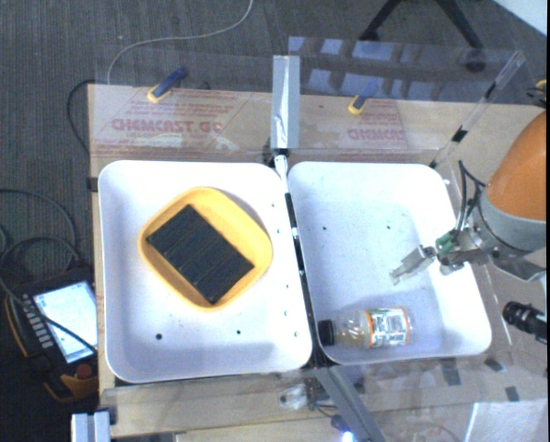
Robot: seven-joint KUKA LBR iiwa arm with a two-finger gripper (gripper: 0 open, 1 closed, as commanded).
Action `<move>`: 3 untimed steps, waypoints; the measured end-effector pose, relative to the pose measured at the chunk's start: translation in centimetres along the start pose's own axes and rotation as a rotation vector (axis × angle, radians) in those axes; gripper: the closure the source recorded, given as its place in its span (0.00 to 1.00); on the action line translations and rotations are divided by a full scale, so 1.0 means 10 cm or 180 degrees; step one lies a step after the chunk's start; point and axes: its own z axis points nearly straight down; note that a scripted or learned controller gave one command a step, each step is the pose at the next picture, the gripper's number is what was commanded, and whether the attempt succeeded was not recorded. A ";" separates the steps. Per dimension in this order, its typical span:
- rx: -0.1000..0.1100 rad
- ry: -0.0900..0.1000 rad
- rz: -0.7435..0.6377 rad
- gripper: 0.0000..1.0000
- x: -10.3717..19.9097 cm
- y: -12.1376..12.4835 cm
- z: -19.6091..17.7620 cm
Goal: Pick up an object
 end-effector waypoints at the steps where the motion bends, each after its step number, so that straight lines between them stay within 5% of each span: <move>1: 0.0001 0.0007 -0.0338 0.00 0.40 0.06 1.11; 2: 0.0001 0.0001 -0.0325 0.00 0.53 0.48 0.82; 3: -0.0049 0.0002 -0.0025 0.00 0.26 0.09 1.20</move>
